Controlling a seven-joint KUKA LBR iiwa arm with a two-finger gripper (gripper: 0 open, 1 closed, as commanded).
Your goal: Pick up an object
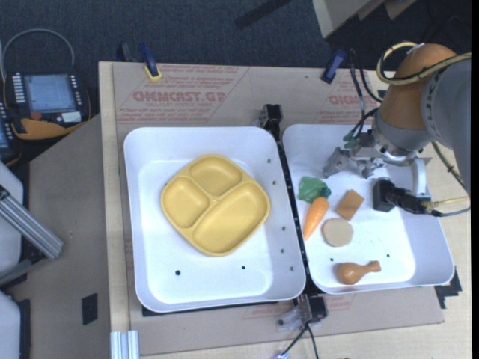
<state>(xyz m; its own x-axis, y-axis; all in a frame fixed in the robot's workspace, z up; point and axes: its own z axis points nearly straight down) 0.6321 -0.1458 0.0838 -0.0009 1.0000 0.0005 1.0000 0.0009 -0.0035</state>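
On the left half of the tabletop (112, 200), the left bin (142, 260) carries a yellow divided plate (215, 203), sitting a little toward the bin's far edge; it is not the easy pick from here.

In the right bin (426, 245) the small things lie along the left side and near edge: a carrot (314, 215) with its green top pointing to the far edge, lying close to the bin's left wall; just right of it a tan block (349, 204); beside that, toward the near edge, a pale round piece (337, 233); and at the near edge a drumstick (356, 271), well apart from the others.

The claw (358, 159) hangs over the far part of the right bin, above bare floor — nothing sits between its fingers, and whether they are spread or closed I cannot tell.

To do this step well, I judge the drumstick or the round piece the better target, since each has free space around it. The carrot's nearness to the wall could block one finger. Centre over the chosen thing, align across its narrow width, then descend straight — a slanted approach would likely nudge it away.
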